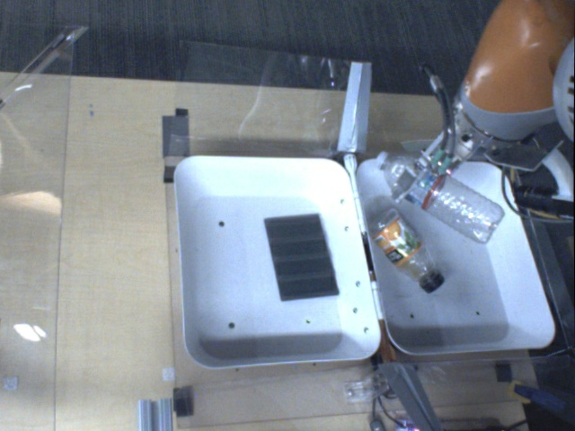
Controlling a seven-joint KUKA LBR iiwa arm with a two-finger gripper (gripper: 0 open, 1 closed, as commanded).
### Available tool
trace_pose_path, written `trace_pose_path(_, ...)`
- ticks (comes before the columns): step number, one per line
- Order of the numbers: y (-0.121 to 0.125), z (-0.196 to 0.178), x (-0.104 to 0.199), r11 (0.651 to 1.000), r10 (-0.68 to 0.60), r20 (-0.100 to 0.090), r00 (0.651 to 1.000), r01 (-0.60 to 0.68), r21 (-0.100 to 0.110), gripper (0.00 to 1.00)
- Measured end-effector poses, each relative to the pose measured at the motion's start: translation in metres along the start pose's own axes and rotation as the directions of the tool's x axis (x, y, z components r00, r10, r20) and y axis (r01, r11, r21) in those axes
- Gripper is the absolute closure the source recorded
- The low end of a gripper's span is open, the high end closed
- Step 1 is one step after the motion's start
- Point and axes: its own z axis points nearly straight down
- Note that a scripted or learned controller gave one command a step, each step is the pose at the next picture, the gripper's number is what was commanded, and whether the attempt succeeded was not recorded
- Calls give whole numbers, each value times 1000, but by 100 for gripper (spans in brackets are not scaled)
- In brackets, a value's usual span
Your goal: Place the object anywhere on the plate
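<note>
Two shallow white bins side by side on the bench — left bin (193,241) bearing a dark ribbed plate (301,256) at its middle, right bin (512,321) under the grey-and-orange arm (521,52). In the right bin, well apart from the plate: a clear plastic bottle (458,206) lying tilted, and beside it a smaller bottle with an orange label and dark cap (406,251). Gripper (422,187) down at the clear bottle's near end — cannot tell how the tool stands, wide or narrow.

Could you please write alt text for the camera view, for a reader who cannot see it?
The arm's tool sits over a clear plastic bottle in the right bin, beside a smaller orange-labelled bottle. The left bin holds a dark ridged plate.
</note>
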Motion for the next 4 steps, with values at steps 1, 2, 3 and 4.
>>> trace_pose_path(1,29,11,81,956,-293,-3,956,293,1,100)
trace_pose_path(2,54,-13,135,860,-510,0,860,510,-2,100)
trace_pose_path(3,54,-13,134,861,-509,0,861,509,-2,0)
trace_pose_path(4,21,9,198,950,-312,-4,950,312,1,0)
